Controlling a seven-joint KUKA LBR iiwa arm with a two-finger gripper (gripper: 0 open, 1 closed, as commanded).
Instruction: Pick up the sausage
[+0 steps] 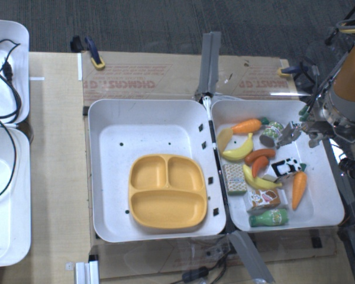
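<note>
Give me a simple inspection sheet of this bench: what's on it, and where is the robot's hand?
Surface: wooden bench bearing two white bins, left bin and right bin.
Job's things: reddish sausage in the right bin, between two bananas.
Clutter: yellow divided plate in the left bin; two carrots, green bottle, other toy foods around the sausage.
Tool: the tool hangs over the right bin's upper right, holding nothing visible.
Cables: black cables at far left.
Surroundings: dark carpet; clamps at the bench's back edge.

Divided plate (pixel 167 191) in the left bin (pixel 100 158), sausage (pixel 260 157) among toy foods in the right bin (pixel 331 206), claw (pixel 300 132) above its right side
</note>
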